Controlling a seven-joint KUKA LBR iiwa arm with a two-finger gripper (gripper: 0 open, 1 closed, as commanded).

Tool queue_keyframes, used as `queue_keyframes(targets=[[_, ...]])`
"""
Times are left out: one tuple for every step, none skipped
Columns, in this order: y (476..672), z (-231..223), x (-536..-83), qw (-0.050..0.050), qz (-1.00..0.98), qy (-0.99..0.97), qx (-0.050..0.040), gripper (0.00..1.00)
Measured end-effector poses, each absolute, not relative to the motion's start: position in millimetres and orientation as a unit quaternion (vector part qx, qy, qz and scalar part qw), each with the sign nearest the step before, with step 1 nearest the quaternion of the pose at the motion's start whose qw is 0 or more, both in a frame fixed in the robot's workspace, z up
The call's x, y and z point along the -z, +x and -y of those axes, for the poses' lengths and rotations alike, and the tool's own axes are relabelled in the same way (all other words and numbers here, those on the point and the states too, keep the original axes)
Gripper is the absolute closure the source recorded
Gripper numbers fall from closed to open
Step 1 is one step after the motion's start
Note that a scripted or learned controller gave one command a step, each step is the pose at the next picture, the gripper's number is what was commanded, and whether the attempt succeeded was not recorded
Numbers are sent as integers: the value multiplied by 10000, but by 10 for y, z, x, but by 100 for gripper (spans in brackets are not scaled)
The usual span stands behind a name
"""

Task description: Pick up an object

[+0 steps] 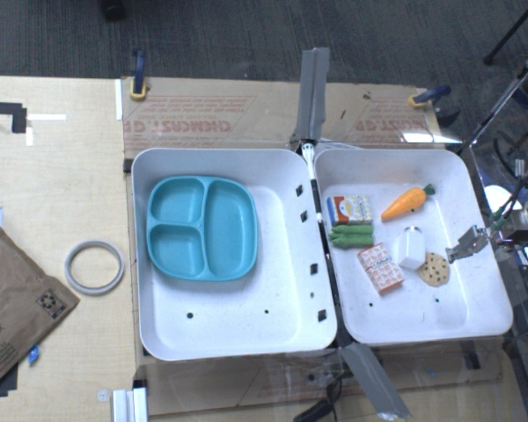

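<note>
Over on the right side: the shiny metal gripper (465, 246) pokes in just past the edge of the right white bin (403, 325), low and near the toys, likely getting ready to grab one.
Gripper fingers: too small and blurry, so I cannot tell if they are apart or together. Nothing shows between them.
Closest toy: the round brown cookie with dark spots (435, 270), just beside the gripper, so it looks like the easy pick.
Other toys: the orange carrot with a green top (406, 201), a small white block (411, 246), a red and white box (381, 268), a green bean bunch (352, 235) and a little picture carton (349, 208), all bunched close together.
Left white bin (238, 337): holds a blue plastic plate with three parts (201, 228), far from the gripper.
</note>
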State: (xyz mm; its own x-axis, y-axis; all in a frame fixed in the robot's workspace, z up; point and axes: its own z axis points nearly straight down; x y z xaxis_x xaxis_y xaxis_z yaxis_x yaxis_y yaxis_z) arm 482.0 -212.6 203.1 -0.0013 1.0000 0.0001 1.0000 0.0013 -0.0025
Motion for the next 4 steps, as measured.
queue_keyframes(targets=[[5004,1178,-911,6,7064,-7078,-5,0],[5001,1188,-994,14,7052,-7090,-13,100],[5280,790,-1908,4,6647,-7471,-14,100],[6022,833,-1904,4,6790,-7342,-19,100]])
